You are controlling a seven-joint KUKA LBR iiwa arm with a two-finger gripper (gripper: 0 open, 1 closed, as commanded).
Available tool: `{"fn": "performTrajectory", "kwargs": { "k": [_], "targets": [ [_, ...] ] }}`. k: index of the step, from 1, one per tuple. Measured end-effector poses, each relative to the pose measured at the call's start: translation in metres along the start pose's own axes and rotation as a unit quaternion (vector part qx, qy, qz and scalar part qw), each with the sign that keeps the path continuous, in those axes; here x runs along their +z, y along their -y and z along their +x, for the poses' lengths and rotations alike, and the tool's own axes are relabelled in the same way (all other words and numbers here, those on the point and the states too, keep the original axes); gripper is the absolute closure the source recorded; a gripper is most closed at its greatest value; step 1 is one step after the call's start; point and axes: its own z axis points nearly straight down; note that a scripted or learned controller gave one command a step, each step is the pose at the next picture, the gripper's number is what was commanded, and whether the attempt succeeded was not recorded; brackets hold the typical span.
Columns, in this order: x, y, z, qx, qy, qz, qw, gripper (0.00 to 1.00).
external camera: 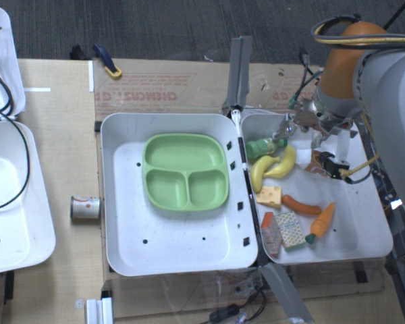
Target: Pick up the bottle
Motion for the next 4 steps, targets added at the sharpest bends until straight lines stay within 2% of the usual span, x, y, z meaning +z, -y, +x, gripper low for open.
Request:
{"fn": "performTrajectory", "kwargs": {
  "k": [4],
  "targets": [
    [0.0001,0.0,0.0,0.0,0.0,0.0,1.0,0.0]
  ]
}}
